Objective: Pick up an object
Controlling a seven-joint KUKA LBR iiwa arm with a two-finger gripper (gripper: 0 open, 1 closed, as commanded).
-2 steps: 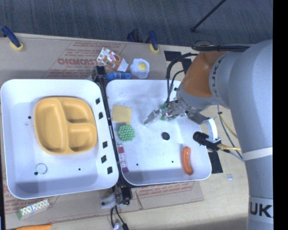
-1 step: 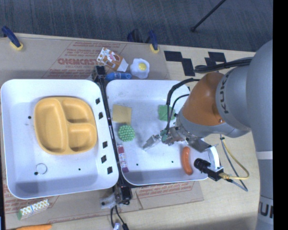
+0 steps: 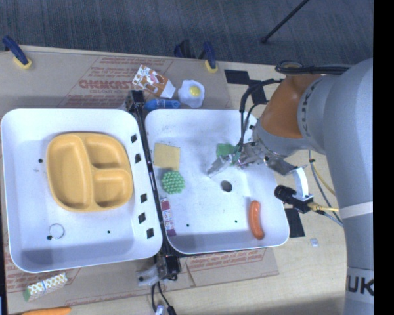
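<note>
In the right bin (image 3: 203,238) lie a yellow square block (image 3: 167,156), a green bumpy ball (image 3: 173,182) just below it, and an orange-red sausage-shaped piece (image 3: 255,218) near the front right corner. My gripper (image 3: 224,161) is low over the bin's middle right, reaching in from the right. A small green object (image 3: 224,150) sits right at the gripper's tip, touching or very close to it; whether it is held I cannot tell. A small dark round spot (image 3: 226,187) lies on the bin floor just below the gripper.
The left bin (image 3: 20,241) holds a yellow compartment tray (image 3: 90,170). Behind the bins on the cardboard lie a small patterned packet (image 3: 148,79), a blue item (image 3: 161,104) and a white-and-yellow object (image 3: 192,92). Cables hang beside the arm at right.
</note>
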